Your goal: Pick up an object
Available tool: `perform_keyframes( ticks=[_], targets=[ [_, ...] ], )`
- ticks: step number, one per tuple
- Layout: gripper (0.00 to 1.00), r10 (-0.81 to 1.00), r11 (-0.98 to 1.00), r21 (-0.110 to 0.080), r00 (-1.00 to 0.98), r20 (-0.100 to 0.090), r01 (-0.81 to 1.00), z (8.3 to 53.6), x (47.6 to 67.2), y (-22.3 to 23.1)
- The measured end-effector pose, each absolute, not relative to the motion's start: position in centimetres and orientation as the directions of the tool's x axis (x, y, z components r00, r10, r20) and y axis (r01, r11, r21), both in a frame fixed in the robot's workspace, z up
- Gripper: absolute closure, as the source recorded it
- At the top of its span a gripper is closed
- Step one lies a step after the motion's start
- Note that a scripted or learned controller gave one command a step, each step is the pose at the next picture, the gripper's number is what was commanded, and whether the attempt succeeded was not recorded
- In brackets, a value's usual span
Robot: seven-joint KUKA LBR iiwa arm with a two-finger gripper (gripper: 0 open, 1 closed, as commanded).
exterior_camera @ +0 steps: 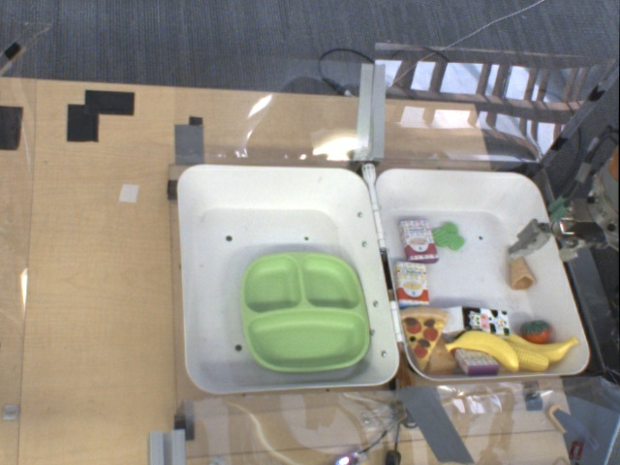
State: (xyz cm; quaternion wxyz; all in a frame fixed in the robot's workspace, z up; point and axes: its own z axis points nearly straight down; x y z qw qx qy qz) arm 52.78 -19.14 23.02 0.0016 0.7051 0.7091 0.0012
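My gripper (548,238) hangs over the right rim of the right bin (484,187), its two grey fingers apart with nothing between them. Just below its left finger (529,237) lies a tan cone (521,273) on the bin floor. Further left are two red-and-white cartons (418,239) (412,282) and a small green piece (448,235). Along the front of this bin lie a pizza slice (422,333), a yellow banana (504,349), a purple box (476,361), a black-and-white block (486,319) and a red tomato (537,332).
The left bin (208,211) holds a green divided plate (305,310). A metal post (367,114) stands behind the seam between the bins. Metal framing (484,80) runs behind the right bin, and wooden bench (87,260) stretches to the left.
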Motion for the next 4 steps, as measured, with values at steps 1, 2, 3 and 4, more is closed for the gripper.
perform_keyframes(
  ticks=[1,2,3,4],
  targets=[
    [0.0,0.99,0.138,0.003,-0.138,0.0,0.99,15.7,55.5,-12.8],
    [0.0,0.991,0.136,0.024,-0.136,-0.006,0.99,9.7,61.5,-9.7],
    [0.0,0.989,0.145,0.023,-0.145,-0.007,0.989,9.7,63.4,-8.8],
    [0.0,0.999,0.036,0.021,-0.036,-0.001,0.999,9.7,63.1,-8.7]
  ],
)
